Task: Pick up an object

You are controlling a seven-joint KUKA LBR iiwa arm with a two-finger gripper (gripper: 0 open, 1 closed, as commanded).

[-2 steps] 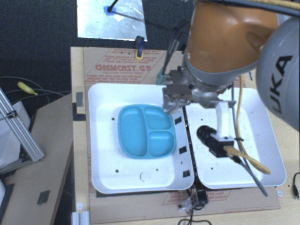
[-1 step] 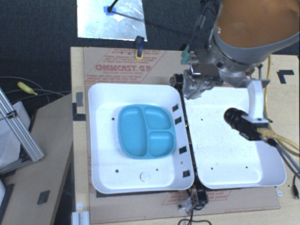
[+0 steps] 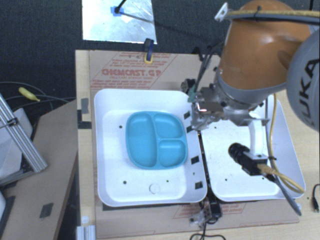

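Note:
A light blue plate (image 3: 156, 139) with three compartments lies flat in the middle of the left bin (image 3: 114, 186). My gripper (image 3: 198, 115) hangs over the ridge where the two bins meet, just right of the plate's upper right corner. Nothing shows in its grasp. The grey and orange arm (image 3: 260, 49) covers the far part of the right bin (image 3: 227, 186); the near floor of that bin shows bare white.
Both bins rest on a cardboard sheet (image 3: 135, 69) with red lettering. A shiny foil sheet (image 3: 117, 14) lies behind it, with a blue and yellow clip (image 3: 148, 51) at its near edge. An aluminium frame (image 3: 20, 144) stands at the left.

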